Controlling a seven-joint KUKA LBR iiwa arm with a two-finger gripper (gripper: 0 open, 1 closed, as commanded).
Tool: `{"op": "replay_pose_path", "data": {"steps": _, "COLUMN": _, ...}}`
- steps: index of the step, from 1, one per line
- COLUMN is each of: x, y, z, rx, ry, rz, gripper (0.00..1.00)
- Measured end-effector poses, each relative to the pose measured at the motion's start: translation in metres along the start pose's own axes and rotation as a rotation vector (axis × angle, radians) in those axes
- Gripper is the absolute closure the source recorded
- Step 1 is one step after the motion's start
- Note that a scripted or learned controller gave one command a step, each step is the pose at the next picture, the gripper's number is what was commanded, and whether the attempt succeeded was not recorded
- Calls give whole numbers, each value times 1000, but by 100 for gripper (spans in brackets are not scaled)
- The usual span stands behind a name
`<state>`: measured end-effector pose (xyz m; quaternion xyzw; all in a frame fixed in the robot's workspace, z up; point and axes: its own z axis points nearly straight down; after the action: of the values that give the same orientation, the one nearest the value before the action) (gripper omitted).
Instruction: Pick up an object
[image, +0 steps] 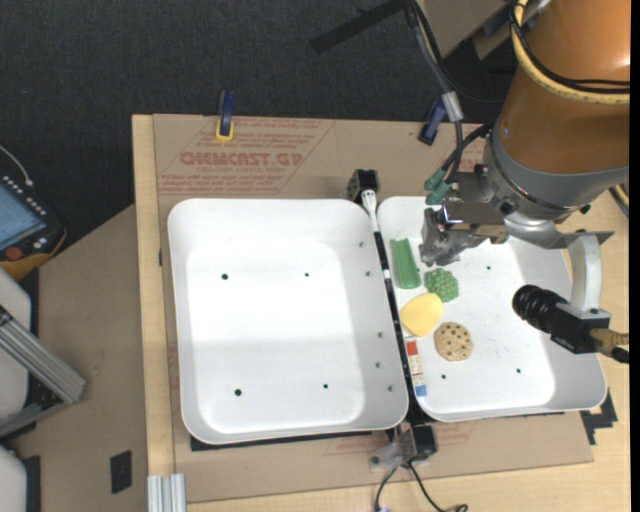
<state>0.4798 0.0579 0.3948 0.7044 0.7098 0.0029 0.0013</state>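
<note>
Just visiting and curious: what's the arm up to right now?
Gripper low in right bin, above green bumpy piece. Nothing seen held. Green bar, yellow piece, cookie close by.

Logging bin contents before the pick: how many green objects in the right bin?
2. A long green block lies along the right bin's left wall; a small bumpy green piece sits just right of it, under the gripper. The arm may hide more.

The cardboard sheet (250, 150) reads "CHEMCAST G.P." in red.
</note>
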Motion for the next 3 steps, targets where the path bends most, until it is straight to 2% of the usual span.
{"op": "replay_pose_path", "data": {"steps": 1, "x": 26, "y": 0, "z": -22, "rx": 1, "ry": -1, "rz": 4, "gripper": 100}}
{"op": "replay_pose_path", "data": {"steps": 2, "x": 58, "y": 0, "z": -9, "rx": 10, "ry": -2, "rz": 4, "gripper": 100}}
{"op": "replay_pose_path", "data": {"steps": 3, "x": 107, "y": 1, "z": -43, "rx": 0, "ry": 0, "rz": 2, "gripper": 100}}
